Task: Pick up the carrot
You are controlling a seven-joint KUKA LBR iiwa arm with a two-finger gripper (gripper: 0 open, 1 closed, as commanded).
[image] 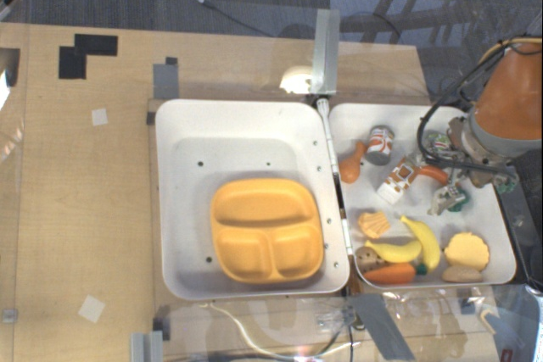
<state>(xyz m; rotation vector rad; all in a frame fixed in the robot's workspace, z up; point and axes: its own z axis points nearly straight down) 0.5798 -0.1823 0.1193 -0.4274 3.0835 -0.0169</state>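
The carrot (389, 273), orange with a green stub at its right end, lies flat against the front wall of the right bin (507, 226), just below the bananas (414, 246). My gripper (449, 198) hangs over the middle right of that bin, under the orange band of the arm (509, 93). It is well behind and to the right of the carrot, not touching it. A small red-orange piece (431, 175) lies just to the gripper's left.
Around the carrot sit a cookie (366, 257), a cracker (373, 223), a yellow-orange fruit (467, 250) and a tan lump (462, 273). Farther back are a can (381, 142), a drumstick (350, 164) and a white carton (396, 182). The left bin (182, 182) holds a yellow divided plate (267, 229).
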